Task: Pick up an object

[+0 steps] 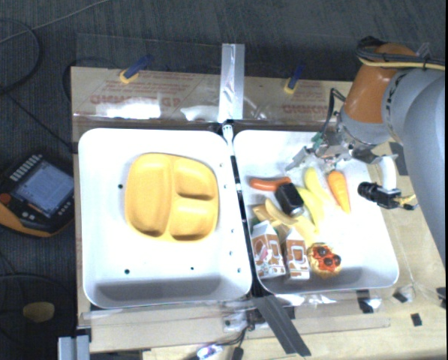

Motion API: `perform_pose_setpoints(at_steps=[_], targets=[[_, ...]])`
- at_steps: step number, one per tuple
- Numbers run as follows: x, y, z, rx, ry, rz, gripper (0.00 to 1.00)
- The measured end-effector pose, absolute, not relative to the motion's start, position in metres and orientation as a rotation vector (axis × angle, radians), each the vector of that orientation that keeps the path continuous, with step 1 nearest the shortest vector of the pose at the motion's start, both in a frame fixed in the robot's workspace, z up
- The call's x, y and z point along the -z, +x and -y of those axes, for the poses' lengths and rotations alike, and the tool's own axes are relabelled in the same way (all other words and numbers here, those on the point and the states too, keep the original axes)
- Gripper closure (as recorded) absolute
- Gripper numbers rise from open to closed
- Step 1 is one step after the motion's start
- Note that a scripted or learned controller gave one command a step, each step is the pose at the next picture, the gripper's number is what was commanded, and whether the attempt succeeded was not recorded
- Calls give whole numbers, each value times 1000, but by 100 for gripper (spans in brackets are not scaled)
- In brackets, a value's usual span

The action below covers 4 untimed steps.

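At the far left, on the dark carpet beside the bench, lies an orange-edged handheld pendant [30, 195] with a grey screen; nothing on it can be read. The left bin [96, 276] holds a yellow divided tray [171, 196] near its middle, with bare white floor all round it, widest along the near side. Behind both bins a clear plastic sheet [163, 96] is held to the board by two blue-and-yellow clamps [133, 69]; it bears reddish printing too faint to read. A metal strip [232, 81] stands at the far edge where the two bins meet. In the right bin [374, 265] the things crowd the left half: an orange sausage-like piece [269, 183], a black block [290, 199] lying against a yellow banana-like piece [311, 195], an orange carrot [339, 189] just beside that, and along the near side two small cartons [282, 252] with red-and-white printing, not legible, next to a round item with red and black on top [325, 258]. The bin's right and near-right floor is bare. The gripper [327, 150] hangs over the far part of this bin, just beyond the carrot's top; whether its grip is clenched or released cannot be told, and nothing shows between its tips. The grey arm [426, 133] with its orange band [368, 92] fills the far right.
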<state>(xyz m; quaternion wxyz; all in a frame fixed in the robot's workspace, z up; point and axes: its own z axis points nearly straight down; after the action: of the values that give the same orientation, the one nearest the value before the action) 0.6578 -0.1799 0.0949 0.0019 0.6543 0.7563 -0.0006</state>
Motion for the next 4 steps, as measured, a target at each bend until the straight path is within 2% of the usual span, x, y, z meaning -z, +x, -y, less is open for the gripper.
perform_pose_setpoints(at_steps=[1, 2, 3, 4], targets=[[-103, 658, 179, 5, 2052, -2375, 100], [-96, 577, 222, -2, 2022, -2406, 100], [-130, 659, 187, 2, 2105, -2331, 100], [-246, 648, 181, 2, 2108, -2328, 100]])
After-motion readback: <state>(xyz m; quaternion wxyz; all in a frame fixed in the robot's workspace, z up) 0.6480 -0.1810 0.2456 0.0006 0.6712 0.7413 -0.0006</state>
